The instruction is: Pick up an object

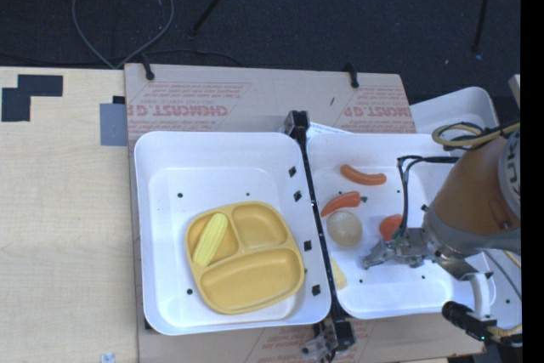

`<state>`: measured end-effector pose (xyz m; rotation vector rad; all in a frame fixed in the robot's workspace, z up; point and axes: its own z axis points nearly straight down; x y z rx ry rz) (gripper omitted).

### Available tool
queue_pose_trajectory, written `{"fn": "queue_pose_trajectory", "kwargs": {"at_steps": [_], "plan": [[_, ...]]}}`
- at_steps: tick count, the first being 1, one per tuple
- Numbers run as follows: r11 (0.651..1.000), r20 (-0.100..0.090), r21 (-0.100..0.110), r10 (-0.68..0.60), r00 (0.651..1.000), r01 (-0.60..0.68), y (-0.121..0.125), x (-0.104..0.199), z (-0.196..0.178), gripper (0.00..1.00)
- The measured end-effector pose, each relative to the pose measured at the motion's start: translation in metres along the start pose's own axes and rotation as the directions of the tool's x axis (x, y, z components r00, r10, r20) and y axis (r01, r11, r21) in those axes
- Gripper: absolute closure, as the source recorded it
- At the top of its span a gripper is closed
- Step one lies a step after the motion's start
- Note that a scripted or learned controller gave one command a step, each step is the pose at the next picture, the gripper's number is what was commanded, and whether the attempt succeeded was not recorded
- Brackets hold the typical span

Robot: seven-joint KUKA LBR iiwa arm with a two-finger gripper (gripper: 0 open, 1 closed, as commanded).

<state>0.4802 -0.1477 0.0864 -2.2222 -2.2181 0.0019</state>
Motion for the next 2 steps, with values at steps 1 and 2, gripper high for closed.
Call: {"fn": "queue_pose_trajectory", "kwargs": {"at_steps": [1, 2], "plan": [[1.0, -0.001, -0.002, 0.004, 1.0, -0.004, 0.001, -0.001, -0.012, 1.0], [1.0, 0.0, -0.004, -0.003, 1.0, 0.003, -0.004, 0.001, -0.073, 1.0]]}}
